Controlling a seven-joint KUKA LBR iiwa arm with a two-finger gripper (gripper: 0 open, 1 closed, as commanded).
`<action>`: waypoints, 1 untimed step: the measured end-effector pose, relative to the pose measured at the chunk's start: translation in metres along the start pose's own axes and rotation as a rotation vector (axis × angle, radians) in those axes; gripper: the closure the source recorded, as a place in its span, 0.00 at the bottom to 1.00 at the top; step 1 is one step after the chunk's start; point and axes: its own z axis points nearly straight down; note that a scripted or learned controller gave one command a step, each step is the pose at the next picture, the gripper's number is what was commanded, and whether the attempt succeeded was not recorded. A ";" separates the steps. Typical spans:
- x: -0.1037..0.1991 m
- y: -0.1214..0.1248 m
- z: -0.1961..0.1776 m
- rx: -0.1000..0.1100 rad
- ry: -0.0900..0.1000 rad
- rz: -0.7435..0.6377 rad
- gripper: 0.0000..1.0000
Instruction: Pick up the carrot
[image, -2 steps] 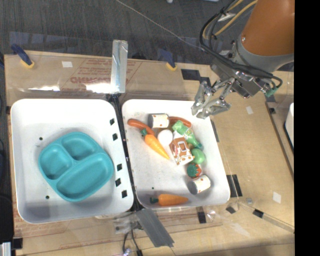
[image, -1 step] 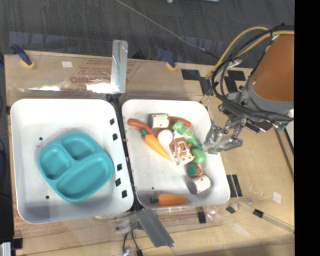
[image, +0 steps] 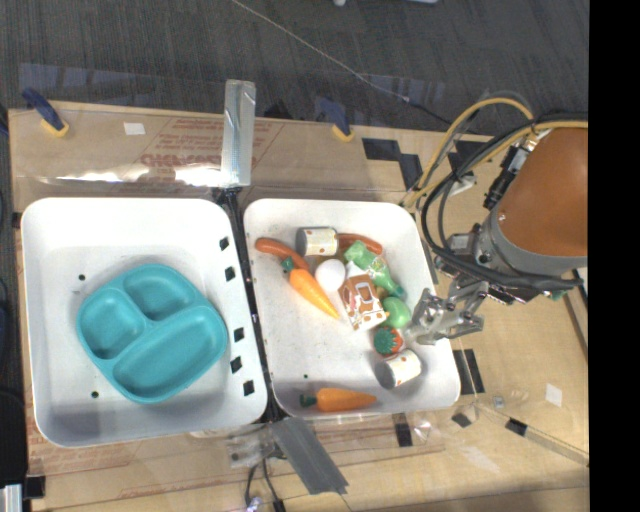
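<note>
White plastic, two shallow bins side by side on the bench. I take the right bin (image: 262, 300) as my landmark. Left of it, the other bin (image: 40, 300) carries a teal divided plate (image: 150, 330).

Two carrots inside the right bin. One carrot (image: 313, 291) lies near its centre, slanted, green end toward the far-left corner, touching a white egg (image: 330, 272). A second carrot (image: 340, 400) lies flat along its near wall, apart from the pile.

Also near the bin's centre: a small printed box (image: 362, 302), green items (image: 385, 290) just right of that, a can-like cylinder (image: 318, 241) toward the far wall, a sausage-like piece (image: 272, 248) at far left. A strawberry-like toy (image: 389, 340) and a white cup (image: 398, 370) sit toward the near-right corner.

Gripper (image: 443, 318) hangs at the bin's right rim, over the wall, nothing visible between its fingers. I cannot tell whether it is spread or closed. Neither carrot is touched. Grey arm with orange band (image: 550, 195) sits right of the bin.
</note>
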 end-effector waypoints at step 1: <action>-0.003 -0.001 -0.011 0.003 -0.001 -0.008 1.00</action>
